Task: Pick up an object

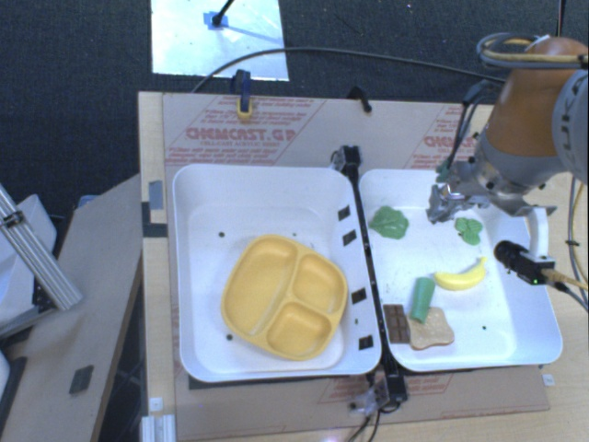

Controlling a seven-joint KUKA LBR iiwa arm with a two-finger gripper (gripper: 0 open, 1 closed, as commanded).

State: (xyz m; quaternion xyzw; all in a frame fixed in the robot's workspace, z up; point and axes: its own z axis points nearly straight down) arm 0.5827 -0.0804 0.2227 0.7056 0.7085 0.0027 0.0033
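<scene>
The hand (444, 205) hangs low over the right bin's (543, 339) far edge; how wide it stands cannot be told, and nothing shows in it. Just beside it lies a small green leaf (469, 229), and a larger leaf (389, 222) sits toward the divider. Nearer the front edge are a banana (462, 277), a green stick (421, 298), toast (432, 330) and a chocolate bar (396, 323). The left bin (202, 191) holds a yellow tray (283, 296). The leaves look flat, so I judge a descent could close on bare floor or merely nudge one aside.
</scene>
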